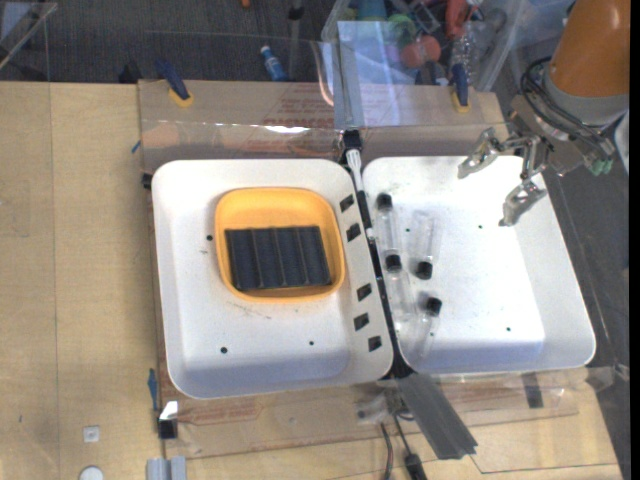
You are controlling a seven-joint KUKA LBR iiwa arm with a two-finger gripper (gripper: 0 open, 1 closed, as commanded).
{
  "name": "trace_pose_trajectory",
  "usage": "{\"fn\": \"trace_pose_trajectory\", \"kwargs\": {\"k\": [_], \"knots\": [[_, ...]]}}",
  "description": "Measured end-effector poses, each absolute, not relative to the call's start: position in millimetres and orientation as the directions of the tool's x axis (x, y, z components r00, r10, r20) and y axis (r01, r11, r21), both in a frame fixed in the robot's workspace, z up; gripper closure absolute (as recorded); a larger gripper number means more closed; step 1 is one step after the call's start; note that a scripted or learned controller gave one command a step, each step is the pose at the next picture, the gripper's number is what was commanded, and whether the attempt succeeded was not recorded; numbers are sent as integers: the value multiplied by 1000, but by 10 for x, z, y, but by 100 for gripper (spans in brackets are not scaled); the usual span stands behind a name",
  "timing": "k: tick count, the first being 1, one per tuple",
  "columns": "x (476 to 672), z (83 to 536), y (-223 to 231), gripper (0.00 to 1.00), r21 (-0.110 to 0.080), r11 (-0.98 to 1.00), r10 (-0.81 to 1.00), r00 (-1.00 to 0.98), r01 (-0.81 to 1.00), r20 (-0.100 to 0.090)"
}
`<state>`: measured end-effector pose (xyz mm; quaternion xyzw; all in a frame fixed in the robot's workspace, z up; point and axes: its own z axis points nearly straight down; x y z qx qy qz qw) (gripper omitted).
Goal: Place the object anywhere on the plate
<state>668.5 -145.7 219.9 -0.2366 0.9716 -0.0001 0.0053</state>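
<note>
Lying nearest the camera, the tabletop [70,298] shows pale wood grain, with a grey bracket [435,415] and dark cables poking out beneath the front edge of the bins. On it sit two shallow white bins side by side, touching along a central seam.

The left bin [200,338] holds an orange plate [228,211] with rounded corners, placed a little back of the bin's middle. A black ridged block [277,257] lies flat on the plate, covering most of its floor and leaving the orange rim visible all round.

The right bin [500,308] carries several small clear vials with black caps [410,268], scattered near its left wall, close to the seam; they lie on the bin floor, near one another, and their exact number is hard to tell because the clear bodies blend with the white. The rest of that bin's floor is bare white with a few dark specks.

Above the right bin's far right corner hangs the claw [505,183], its two metal fingers spread well apart with nothing between them. It is well away from the vials and from the plate. Behind it rises the arm's grey wrist and orange band [598,28].

Farthest back, a clear plastic sheet [375,68] stands behind the bins, and beyond it a tub of coloured oddments [430,8].
</note>
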Motion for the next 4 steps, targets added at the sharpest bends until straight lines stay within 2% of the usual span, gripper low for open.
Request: {"fn": "trace_pose_trajectory", "kwargs": {"k": [1, 2, 3, 4], "knots": [[6680, 1963, -1752, 0, -2, 694, -720, -694, -720, -7], [6690, 2207, -1673, 0, -7, 477, -879, -477, -879, -8], [6681, 2061, -2021, 0, -7, 241, -971, -241, -971, -6], [6680, 2215, -2217, 0, -7, -61, -998, 61, -998, -5]]}}
